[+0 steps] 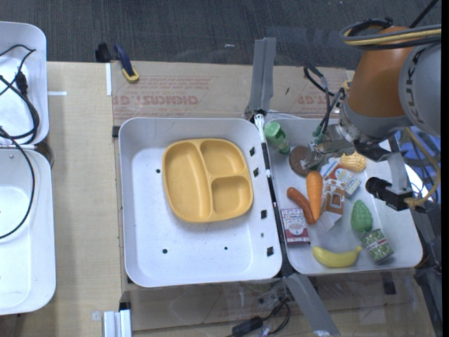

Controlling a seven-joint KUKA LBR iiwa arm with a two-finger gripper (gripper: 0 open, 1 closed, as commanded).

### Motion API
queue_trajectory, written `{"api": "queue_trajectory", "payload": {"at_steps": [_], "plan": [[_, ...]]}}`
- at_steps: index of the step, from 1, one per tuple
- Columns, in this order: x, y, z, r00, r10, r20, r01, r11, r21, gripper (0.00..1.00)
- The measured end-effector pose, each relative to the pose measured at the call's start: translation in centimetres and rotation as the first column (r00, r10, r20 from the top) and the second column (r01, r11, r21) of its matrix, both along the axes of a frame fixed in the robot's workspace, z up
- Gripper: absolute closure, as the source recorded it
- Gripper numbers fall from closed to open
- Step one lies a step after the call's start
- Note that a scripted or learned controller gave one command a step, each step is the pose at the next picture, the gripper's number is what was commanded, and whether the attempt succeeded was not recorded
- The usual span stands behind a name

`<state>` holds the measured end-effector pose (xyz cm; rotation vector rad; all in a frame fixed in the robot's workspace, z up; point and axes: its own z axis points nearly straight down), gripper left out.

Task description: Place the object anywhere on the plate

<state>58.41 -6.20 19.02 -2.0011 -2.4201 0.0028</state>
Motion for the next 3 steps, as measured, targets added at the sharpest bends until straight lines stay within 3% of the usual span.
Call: {"api": "queue_trajectory", "payload": {"at_steps": [1,2,3], "plan": [[2.9,6.4,-0.1,1.0,-0.015,-0.001,0.015,1.0,-0.001,1.0],[4.8,14.5,-0.1,0.984,0.176,0.0,-0.176,0.984,-0.001,1.0],[4.8,14.5,-0.1,0.984,0.176,0.0,-0.176,0.984,-0.001,0.0]]}}
